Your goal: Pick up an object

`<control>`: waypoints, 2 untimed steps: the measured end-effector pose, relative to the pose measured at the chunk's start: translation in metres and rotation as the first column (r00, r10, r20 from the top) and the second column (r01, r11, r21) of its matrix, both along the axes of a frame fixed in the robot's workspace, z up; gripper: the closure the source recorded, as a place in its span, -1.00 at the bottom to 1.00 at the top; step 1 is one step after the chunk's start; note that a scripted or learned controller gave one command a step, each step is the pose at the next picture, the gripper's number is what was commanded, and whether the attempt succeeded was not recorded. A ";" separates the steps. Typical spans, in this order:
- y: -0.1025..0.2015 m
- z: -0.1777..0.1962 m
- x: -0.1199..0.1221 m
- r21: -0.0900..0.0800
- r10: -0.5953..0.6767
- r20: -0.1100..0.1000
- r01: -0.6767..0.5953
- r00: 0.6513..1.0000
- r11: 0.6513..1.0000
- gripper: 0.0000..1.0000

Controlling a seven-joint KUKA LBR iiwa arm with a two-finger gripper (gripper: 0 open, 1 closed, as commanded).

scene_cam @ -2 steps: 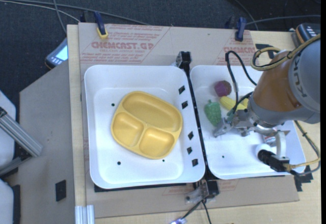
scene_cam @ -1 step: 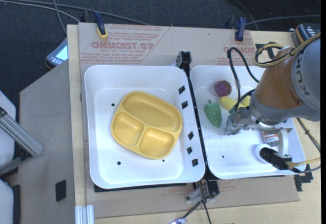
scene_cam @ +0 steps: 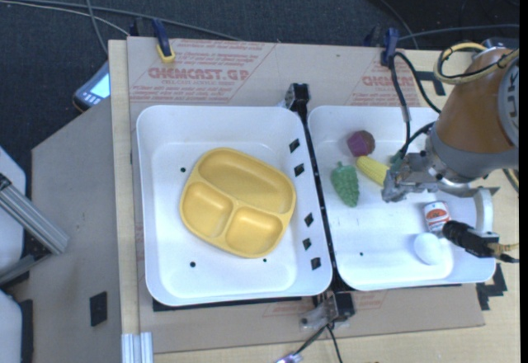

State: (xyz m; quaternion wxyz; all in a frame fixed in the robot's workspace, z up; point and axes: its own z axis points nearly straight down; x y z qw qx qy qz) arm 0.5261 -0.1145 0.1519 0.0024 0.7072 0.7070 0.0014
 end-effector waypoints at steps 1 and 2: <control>0.001 0.056 0.012 0.000 0.002 0.002 -0.002 1.000 1.000 1.00; 0.002 0.067 0.013 0.001 0.001 -0.003 -0.001 1.000 1.000 1.00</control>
